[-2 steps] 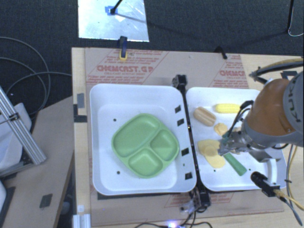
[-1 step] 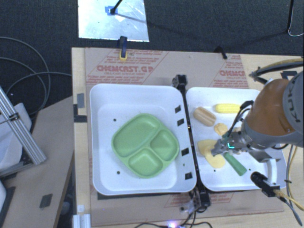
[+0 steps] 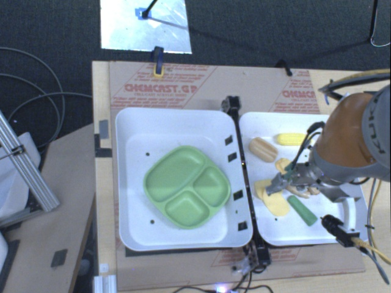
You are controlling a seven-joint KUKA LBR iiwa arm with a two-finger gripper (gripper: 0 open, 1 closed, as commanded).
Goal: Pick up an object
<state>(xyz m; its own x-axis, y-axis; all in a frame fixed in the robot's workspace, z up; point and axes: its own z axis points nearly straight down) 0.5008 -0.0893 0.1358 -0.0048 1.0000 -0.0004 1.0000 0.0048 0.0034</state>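
The right bin point(image 3: 256, 227) holds several toy foods: a tan bun point(image 3: 263, 149), a yellow corn piece point(image 3: 291, 140), a pale yellow piece point(image 3: 274, 201) and a green piece point(image 3: 302, 210). My gripper point(image 3: 276, 185) hangs low over the bin's middle, right above the pale yellow piece and just left of the green one. The orange-banded wrist point(image 3: 345, 142) covers the bin's right part. Nothing shows between the fingertips.
The left bin point(image 3: 131, 224) holds a green divided plate point(image 3: 186, 187). A black clamp bar point(image 3: 239, 176) runs between the two bins. Cables lie on the dark floor at left, and a metal sheet point(image 3: 145, 16) lies behind the bench.
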